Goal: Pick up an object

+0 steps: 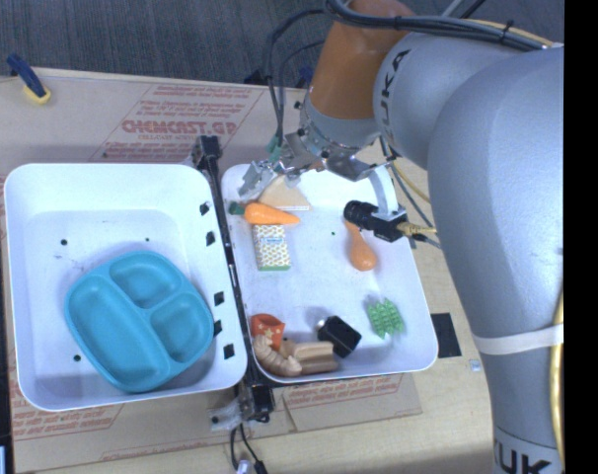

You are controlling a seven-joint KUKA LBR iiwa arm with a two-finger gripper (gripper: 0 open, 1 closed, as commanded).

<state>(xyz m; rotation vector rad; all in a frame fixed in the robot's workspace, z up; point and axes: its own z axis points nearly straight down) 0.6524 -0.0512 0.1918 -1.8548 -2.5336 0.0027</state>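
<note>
Reaching in from the right, the arm [457, 117] was bent low over the far end of the right bin [417, 304], so that the gripper [269, 173] was brought down among the things crowded in that bin's far left corner. Whether the claw was released or clenched could not be told: it was small, partly hidden under the wrist, and mixed with the pale clutter beneath it, and nothing was seen held in it. Just below it a carrot [271, 213] was laid crosswise, touching a pale wedge [287, 196] behind it, with a small checked box [271, 247] just in front. The carrot or the wedge was judged the likeliest target, since both were nearest the tool. Further right an orange gourd-like piece [361, 250] was lying near a black fitting [370, 217] on the arm. A green item [385, 317] was resting near the right wall, and along the near wall a black block [339, 336], a tan bar [314, 352], a red piece [267, 325] and a pale shrimp-like thing [276, 358] were bunched together, probably where they had slid against the rim. The left bin [42, 205] was taken up by a blue divided tray [139, 319], kept well apart from the pick. No object was judged lifted yet; with neighbours touching, a clean grasp was thought difficult.
</note>
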